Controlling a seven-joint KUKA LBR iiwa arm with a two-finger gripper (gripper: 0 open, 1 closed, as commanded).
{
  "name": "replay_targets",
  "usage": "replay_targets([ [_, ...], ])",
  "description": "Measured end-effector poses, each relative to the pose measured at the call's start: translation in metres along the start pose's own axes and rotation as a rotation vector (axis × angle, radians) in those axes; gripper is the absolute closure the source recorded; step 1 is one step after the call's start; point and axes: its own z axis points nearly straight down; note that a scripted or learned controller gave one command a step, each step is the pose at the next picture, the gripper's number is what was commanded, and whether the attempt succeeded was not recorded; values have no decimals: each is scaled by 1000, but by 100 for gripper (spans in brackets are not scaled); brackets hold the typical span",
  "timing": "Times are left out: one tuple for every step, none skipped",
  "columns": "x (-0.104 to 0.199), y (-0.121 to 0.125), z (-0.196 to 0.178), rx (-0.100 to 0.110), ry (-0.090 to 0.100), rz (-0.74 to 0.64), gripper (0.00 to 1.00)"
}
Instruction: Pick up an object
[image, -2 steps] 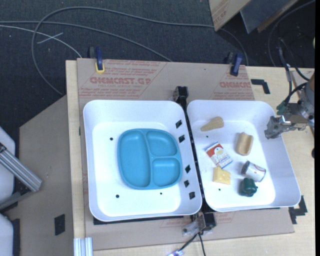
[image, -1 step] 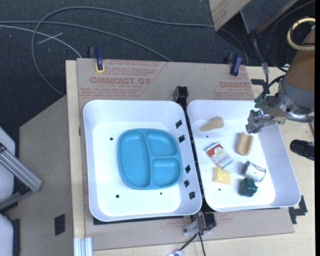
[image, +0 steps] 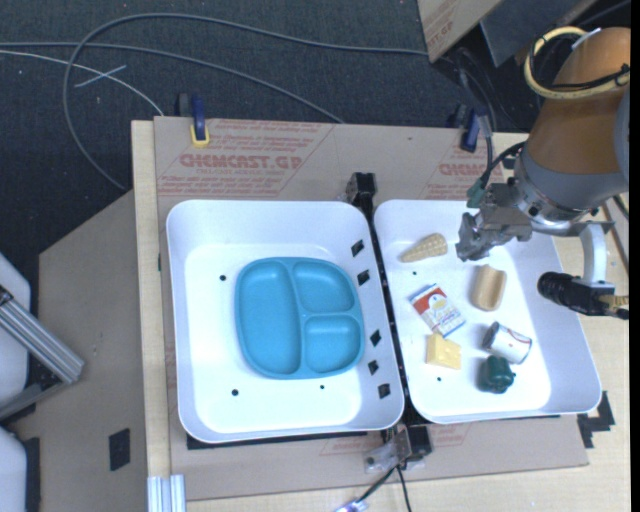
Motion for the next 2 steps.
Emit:
replay_targets([
  [61,16,6,1,0,-1,100],
  [110,33,25,1,-1,2,100],
])
